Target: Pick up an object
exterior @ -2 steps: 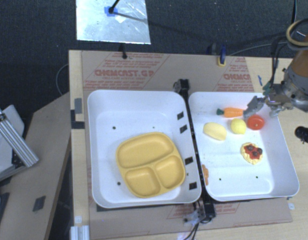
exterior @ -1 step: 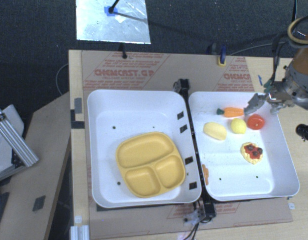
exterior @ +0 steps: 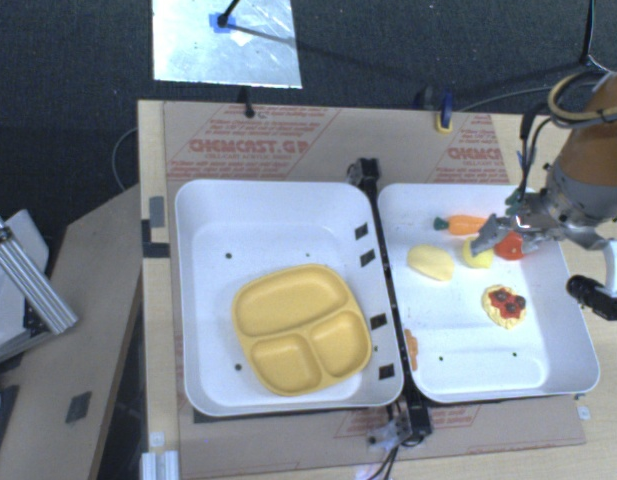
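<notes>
Over the right white bin (exterior: 548, 368), the grey two-finger gripper (exterior: 496, 236) sits low beside a small red toy (exterior: 509, 247); its grip I cannot tell.

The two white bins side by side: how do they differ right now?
The left bin holds one large yellow divided tray; the right bin holds several small toy foods, such as a carrot, a pale yellow piece and a little pizza. The tool hangs over the right bin, not the left bin. Both are shallow and white.
</notes>
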Motion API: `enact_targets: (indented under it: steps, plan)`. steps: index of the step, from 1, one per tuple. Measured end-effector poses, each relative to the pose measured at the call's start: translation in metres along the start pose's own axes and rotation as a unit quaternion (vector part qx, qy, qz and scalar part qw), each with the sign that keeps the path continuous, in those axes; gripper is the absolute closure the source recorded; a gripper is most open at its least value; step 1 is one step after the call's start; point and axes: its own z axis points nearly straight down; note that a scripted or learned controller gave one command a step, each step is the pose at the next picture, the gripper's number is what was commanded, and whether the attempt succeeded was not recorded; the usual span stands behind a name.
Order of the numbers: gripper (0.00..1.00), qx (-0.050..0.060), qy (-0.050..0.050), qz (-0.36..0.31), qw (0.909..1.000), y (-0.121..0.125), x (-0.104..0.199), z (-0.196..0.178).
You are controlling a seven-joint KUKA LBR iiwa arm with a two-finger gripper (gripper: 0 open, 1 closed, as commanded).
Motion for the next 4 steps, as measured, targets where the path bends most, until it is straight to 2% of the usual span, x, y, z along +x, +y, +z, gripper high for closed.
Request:
enact_targets:
  steps: [1,2,3,4]
  plan:
    - [0.00,0.000,0.000,0.000,1.0000,-0.010,0.002,0.054]
    - [0.00,-0.001,0.000,0.000,1.0000,-0.010,0.003,0.103]
    - [1.00,-0.003,-0.001,0.000,1.0000,-0.008,0.002,0.090]
    - [1.00,-0.004,-0.001,-0.001,1.0000,0.001,0.001,0.042]
